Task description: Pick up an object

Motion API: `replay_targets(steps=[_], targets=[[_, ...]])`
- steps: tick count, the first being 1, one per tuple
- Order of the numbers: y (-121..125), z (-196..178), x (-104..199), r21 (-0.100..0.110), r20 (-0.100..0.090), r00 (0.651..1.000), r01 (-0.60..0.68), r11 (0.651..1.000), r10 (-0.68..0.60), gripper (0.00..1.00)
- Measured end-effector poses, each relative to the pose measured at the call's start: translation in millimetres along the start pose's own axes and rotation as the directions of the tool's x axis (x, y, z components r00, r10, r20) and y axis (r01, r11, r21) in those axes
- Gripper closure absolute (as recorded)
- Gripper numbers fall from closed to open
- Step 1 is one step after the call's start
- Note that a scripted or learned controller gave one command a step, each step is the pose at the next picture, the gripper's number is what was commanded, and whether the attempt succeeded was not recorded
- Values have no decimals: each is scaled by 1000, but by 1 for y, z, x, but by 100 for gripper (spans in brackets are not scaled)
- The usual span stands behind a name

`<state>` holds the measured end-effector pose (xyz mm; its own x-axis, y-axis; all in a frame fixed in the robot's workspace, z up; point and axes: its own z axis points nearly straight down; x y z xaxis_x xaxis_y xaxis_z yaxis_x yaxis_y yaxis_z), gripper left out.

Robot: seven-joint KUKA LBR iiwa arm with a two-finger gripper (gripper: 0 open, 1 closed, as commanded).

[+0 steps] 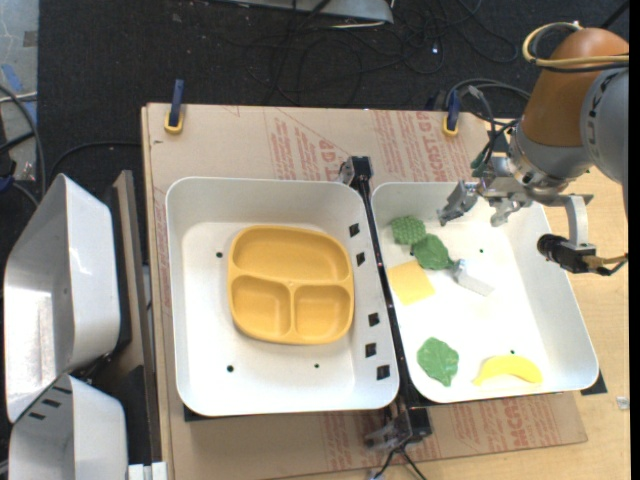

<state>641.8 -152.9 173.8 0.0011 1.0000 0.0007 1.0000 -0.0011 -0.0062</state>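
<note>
Two white bins (pixel 190 268) on brown board (pixel 300 138), dark cabled floor (pixel 100 48)

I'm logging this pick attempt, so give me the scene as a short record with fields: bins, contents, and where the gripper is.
left bin: yellow divided tray
right bin: two green broccoli-like pieces, yellow block, small grey piece, green leafy piece, banana
gripper: above the right bin's far end, nothing seen between its fingers
arm: enters from the right

Illegible red print on cardboard (pixel 300 143)
</note>
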Motion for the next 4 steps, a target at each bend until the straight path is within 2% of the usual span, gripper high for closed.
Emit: replay_targets(steps=[1,2,3,4], targets=[[1,65,2,0,0,1000,0,1000,0,0],[3,49,2,-9,2,1000,0,1000,0,100],[5,6,3,-12,2,1000,3,1000,-3,100],[14,-56,6,-14,2,1000,5,1000,-5,100]])
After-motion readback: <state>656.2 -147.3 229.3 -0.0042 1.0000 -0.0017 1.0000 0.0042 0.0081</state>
